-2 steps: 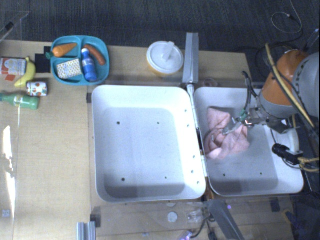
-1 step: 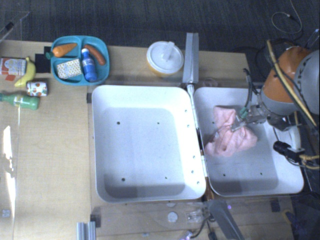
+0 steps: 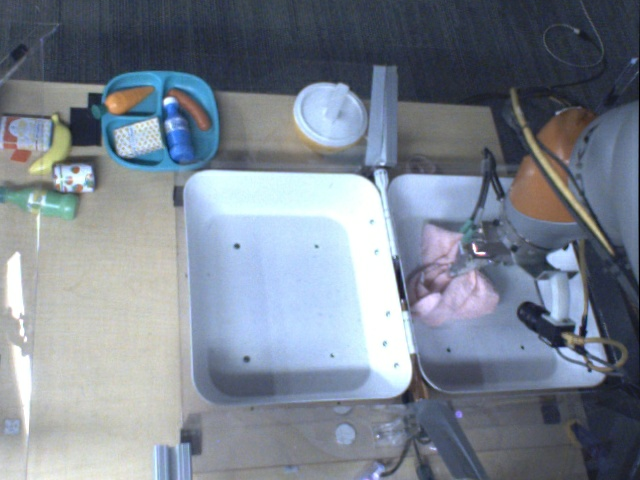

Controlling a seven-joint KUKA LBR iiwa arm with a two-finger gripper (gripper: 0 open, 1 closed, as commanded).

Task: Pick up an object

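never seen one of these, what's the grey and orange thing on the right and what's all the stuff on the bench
It is a robot arm, photographed by one fixed camera looking down at a slant. It reaches in from the right, and its gripper is down at a crumpled pink cloth in the right bin; whether it holds the cloth cannot be told. Beside it lies the left bin. Behind the bins stand a lidded yellow cup and a blue divided tray of toy food, with a toy banana, small can and green bottle at the far left.
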